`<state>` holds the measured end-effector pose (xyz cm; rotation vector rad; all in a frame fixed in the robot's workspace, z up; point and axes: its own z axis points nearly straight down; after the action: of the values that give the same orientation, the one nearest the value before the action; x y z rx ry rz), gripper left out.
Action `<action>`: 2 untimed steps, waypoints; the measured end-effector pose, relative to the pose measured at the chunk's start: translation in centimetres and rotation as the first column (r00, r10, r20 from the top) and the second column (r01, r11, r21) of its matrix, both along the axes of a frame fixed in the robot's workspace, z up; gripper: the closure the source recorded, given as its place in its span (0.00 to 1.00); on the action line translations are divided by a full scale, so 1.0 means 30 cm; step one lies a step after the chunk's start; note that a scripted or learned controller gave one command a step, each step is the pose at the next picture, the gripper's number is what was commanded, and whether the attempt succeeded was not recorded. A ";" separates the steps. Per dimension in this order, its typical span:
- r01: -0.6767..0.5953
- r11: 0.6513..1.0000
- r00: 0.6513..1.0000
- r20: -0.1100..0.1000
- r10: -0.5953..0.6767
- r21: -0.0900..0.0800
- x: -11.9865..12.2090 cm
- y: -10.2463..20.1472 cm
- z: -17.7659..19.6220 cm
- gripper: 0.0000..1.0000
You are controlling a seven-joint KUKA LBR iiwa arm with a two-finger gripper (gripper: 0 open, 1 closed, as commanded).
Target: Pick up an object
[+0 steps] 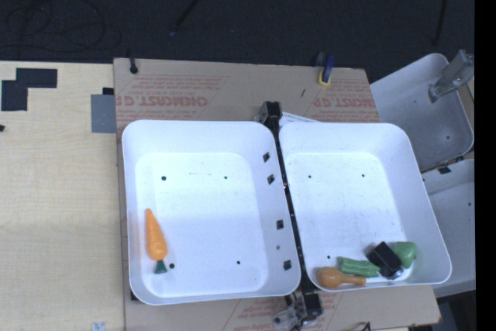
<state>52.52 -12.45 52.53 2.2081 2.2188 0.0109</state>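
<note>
An orange toy carrot (155, 235) with a small green stem lies near the front left wall of the left bin (198, 137). In the front right corner of the right bin (349, 137), several small things are bunched together. They are a green pod (357, 267), a black block (385, 259), a rounded green piece (405, 251) and a tan-orange pear-shaped piece (339, 277). The black block rests against the pod and the rounded green piece.
Both bins sit on a cardboard sheet (232, 93) atop a pale wooden bench (54, 198). A black divider strip with clips (280, 198) runs between the bins. A blue-and-yellow clamp (325, 70) holds the cardboard's far edge. A grey metal plate (430, 112) stands to the right.
</note>
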 end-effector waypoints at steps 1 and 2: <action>0.000 1.000 1.000 -0.017 0.000 0.002 -0.003 -0.001 0.008 1.00; 0.008 1.000 0.999 -0.031 -0.007 0.005 0.115 -0.143 -0.547 1.00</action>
<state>55.98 -16.74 36.13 2.2347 2.2288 -0.0178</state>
